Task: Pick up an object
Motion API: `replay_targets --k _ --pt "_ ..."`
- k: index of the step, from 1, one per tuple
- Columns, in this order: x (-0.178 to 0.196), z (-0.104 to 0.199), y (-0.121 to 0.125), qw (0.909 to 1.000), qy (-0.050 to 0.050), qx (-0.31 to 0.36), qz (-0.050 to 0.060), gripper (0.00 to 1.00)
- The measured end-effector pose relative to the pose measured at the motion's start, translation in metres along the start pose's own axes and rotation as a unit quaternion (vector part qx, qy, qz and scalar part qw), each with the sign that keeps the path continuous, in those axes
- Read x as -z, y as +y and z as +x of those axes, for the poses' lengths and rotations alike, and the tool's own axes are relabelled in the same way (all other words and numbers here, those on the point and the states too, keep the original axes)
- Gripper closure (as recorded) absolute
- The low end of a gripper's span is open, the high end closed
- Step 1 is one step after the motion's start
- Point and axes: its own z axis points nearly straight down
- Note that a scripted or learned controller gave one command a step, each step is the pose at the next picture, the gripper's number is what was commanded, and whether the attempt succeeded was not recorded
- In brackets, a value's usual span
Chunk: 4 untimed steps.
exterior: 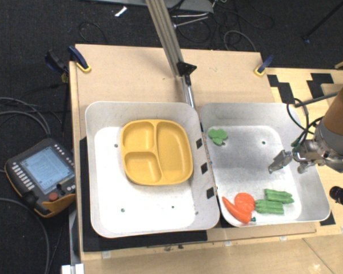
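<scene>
- Step in hand, as I judge it: approach. Nothing is lifted; every item lies on a bin floor.
- Arm [337, 124] enters at the right edge of the frame, over the right bin [246, 119].
- Gripper [281, 161] sits in the right-middle of the frame, above the bare floor of the right bin. A grey part sticks out toward the left, pointing into the bin.
- Fingers: too small and blurred to read. I cannot tell whether they are spread or closed. Nothing is seen between them, and they seem to touch no object.
- Candidates, all in the right bin:
  - green piece [218, 136], upper left of that bin, alone, well apart from the gripper.
  - red item [243, 203] with an orange piece touching its left side, lower part of the bin near the front rim.
  - green pods [274, 201], just right of the red item, below the gripper in the frame; nearest candidates.
- Left bin [103, 153], centre-left of the frame: yellow tray [157, 152] with three compartments.
- Both bins rest on the tabletop [131, 73]; a pendant [43, 176] lies on the floor at the left edge.
- Next move, my judgement: bring the gripper toward the lower right of the frame over the green pods, descend, close. Risk: pods lie flat and close to the red item, so a pinch may slip or catch two things.
</scene>
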Motion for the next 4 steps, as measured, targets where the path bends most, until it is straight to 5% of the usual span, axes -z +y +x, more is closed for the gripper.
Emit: replay_targets --k 1,2,4 --pt "-0.044 -0.003 -0.004 1.0 0.0 -0.001 0.0 0.0" --pt "-0.031 -0.003 -0.002 1.0 -0.001 0.0 -0.003 1.0" --pt "0.08 0.005 -0.001 1.0 -0.002 0.002 -0.006 1.0"
